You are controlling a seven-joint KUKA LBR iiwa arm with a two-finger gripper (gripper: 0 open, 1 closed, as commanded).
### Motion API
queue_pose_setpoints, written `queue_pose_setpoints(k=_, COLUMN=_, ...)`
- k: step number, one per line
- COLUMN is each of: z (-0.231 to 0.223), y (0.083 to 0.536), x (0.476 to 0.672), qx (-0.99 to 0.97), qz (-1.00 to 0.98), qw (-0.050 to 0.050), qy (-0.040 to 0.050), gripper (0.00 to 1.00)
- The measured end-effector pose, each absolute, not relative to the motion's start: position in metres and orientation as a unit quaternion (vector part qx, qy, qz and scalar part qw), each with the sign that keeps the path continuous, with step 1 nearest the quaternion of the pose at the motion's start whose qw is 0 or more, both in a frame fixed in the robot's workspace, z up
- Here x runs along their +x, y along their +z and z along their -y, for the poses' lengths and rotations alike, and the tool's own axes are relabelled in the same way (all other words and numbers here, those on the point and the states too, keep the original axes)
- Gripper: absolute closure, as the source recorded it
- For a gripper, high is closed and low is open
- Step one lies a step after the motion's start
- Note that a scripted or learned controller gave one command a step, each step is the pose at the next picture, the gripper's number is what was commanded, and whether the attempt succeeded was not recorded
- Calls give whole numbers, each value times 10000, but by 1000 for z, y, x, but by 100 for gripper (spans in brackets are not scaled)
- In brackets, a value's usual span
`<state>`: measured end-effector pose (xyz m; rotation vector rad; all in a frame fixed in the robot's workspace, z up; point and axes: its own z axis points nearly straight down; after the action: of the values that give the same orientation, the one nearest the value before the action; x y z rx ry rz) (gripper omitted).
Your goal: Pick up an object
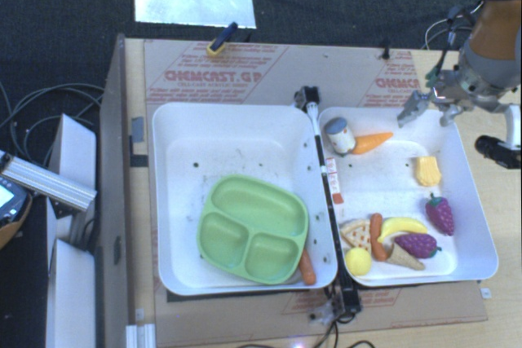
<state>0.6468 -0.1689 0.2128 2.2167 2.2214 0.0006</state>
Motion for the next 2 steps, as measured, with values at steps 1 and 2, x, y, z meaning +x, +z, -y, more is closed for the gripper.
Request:
queue_pose_setpoints(k=1, z=207, y=161, x=655, qx=7065, qz=-7077, qw=10, qy=-4, gripper=0)
queue_pose_setpoints(k=2, z=207, y=164, x=627, qx=7065, qz=-7077, qw=16, qy=4, gripper=0)
